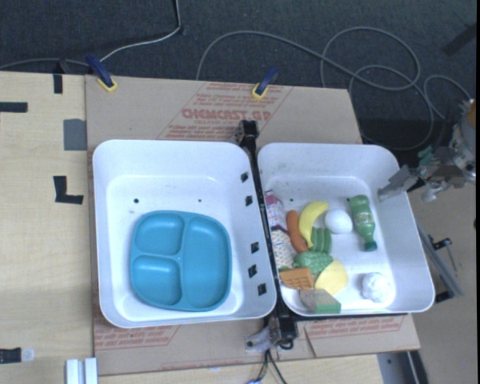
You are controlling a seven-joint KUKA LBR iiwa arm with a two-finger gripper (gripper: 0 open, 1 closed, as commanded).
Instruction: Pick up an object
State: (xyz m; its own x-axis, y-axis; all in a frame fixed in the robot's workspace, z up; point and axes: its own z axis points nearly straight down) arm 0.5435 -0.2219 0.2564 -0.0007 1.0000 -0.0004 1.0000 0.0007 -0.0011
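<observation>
Crowding right bin's [400,238] near-left corner, toy food [316,254]; far half open.

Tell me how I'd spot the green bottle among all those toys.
Look at the right white bin, where toy food is heaped along its left side. The green bottle lies apart from the heap, toward the bin's right wall, just right of a white egg. It is the one long, dark green thing with a pale label.
</observation>
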